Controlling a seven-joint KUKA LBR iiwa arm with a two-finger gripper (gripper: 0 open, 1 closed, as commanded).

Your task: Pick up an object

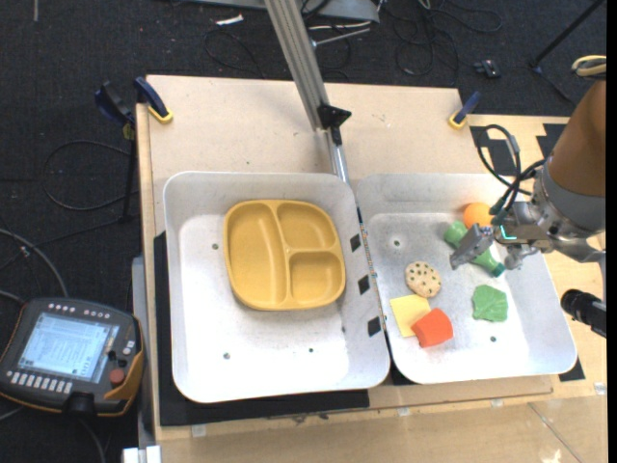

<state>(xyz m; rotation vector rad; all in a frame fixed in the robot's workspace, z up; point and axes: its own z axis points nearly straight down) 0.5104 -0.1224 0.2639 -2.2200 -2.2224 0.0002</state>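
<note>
Arm: grey, with an orange band, reaching in from the right edge over the right bin (540,350).
Claw: the claw (487,251) hangs low over the upper right part of the right bin, its grey fingers spread apart with nothing seen clamped between them; a green cylinder (485,255) lies right under it, partly covered.
Orange ball: the orange ball (474,212) sits just behind the claw, near the bin's far wall.
Green piece: a second small green piece (455,231) lies beside the ball, just left of the claw.
Cookie: a round cookie (422,279) with dark chips lies near the middle of the right bin, left of the claw.
Yellow block: a yellow block (409,310) lies below the cookie, touching a red block (433,327) at its lower right.
Leaf: a flat green leaf shape (490,303) lies below the claw, apart from the blocks.
Left bin: the left bin (193,355) holds a yellow divided plate (284,254) with three compartments, lying flat.
Counter: the pale counter (241,123) carries both bins side by side.
Floor: a handheld control pad (67,355) with a lit screen lies on the dark floor at lower left.
</note>
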